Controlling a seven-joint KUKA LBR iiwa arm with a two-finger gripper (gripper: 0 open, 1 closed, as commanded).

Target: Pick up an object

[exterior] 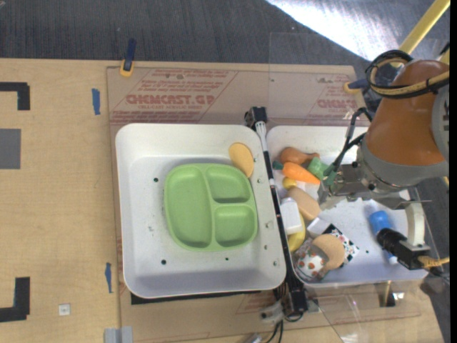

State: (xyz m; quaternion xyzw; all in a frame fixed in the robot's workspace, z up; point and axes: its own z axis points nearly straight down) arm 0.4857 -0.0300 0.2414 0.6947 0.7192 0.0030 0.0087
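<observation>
Hovering over the right bin [357, 274], my gripper [330, 184] sits beside the carrot [300, 172] at the pile of toys along its left wall; whether my fingers are wide or closed, I cannot tell. A green tray [211, 206] fills the left bin [136, 213].

Tan worktop [57, 213], board-covered. Two white bins side by side on it: left bin [136, 220] and right bin [360, 263], rims touching. Blue tape strips [96, 101] and black corner marks [16, 95] stuck toward the left.
</observation>
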